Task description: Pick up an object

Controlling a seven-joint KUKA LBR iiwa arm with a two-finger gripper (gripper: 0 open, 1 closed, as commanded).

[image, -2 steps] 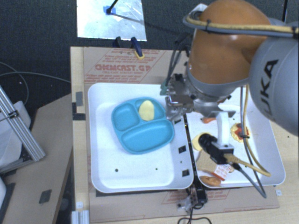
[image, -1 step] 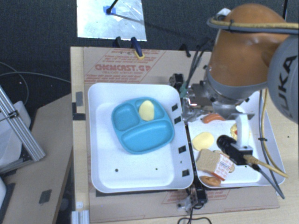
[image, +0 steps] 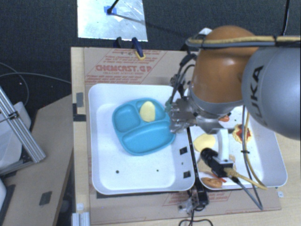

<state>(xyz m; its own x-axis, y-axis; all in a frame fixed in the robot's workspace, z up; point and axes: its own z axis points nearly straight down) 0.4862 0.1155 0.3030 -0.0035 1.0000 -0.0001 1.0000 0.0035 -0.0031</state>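
you're looking at the tool (image: 176, 121) hanging at the blue tray's (image: 141, 140) right rim — whether it's spread i can't tell — with the yellow piece (image: 147, 111) lying just left of it, in the tray's upper compartment.

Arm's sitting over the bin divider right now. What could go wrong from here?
1. The claw is at the right edge of the blue tray; going down here may clip or tip the rim rather than grip it.
2. A nudged tray could roll the yellow piece out of its compartment.
3. The arm covers much of the right bin, so the items there are hard to check.
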